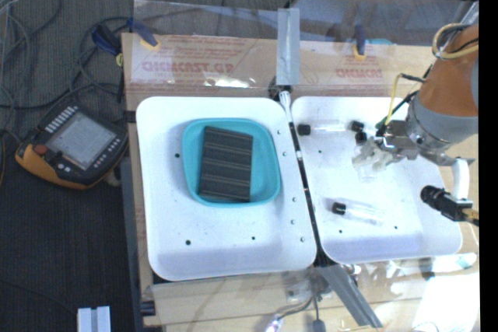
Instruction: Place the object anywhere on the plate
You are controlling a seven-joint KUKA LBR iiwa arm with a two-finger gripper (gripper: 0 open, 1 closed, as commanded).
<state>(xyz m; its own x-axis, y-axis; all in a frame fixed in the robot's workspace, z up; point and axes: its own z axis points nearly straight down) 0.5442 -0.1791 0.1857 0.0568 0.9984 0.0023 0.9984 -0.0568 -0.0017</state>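
Note:
A blue plate (267, 175) sits in the left white bin (156, 190). A dark grey ridged block (226, 163) lies flat on the plate's middle. My gripper (367, 160) hangs low over the middle of the right bin (405, 237), well apart from the plate. Nothing can be seen held in it. A clear tube with a black cap (354, 211) lies below and to the left of the gripper. Another capped clear tube (320, 127) rests near the right bin's far left corner, and a small black cap (358, 126) lies close above the gripper.
The grey and orange arm (451, 97) comes in over the right bin's right side. A clear plastic wall (210, 35) stands behind both bins. A teach pendant (74, 144) lies on the floor to the left.

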